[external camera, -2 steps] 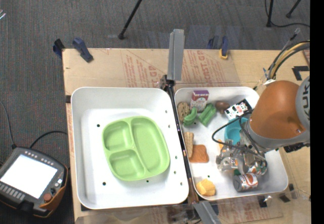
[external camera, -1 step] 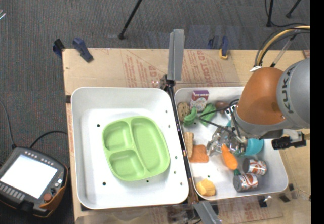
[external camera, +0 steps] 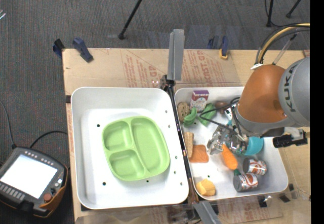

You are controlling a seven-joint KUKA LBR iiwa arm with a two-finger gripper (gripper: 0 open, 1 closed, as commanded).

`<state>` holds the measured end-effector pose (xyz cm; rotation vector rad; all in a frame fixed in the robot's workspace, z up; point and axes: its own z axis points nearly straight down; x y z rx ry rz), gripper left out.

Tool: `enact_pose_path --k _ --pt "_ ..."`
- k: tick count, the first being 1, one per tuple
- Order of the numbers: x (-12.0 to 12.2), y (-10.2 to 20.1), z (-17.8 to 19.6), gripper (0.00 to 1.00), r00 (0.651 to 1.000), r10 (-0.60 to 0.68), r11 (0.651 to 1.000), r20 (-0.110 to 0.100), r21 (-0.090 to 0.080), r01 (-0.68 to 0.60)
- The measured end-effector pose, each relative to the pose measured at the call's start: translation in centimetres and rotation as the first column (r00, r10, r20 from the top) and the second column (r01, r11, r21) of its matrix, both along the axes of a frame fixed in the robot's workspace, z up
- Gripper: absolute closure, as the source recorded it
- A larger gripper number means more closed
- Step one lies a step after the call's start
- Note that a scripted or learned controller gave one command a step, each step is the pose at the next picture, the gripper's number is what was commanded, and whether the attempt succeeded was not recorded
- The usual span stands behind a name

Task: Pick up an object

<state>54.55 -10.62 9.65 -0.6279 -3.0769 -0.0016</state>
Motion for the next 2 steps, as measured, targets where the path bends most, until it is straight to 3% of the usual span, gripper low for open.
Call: enact_pose_path --k 1,2 --pt "-0.75 0.03 -0.99 1.00 0.950 -0.312 0.950 -0.003 -0.001 0.312" --pt "-0.72 0.05 -0.95 0.00 0.951 -0.311 0.951 -0.001 -0.001 0.311"
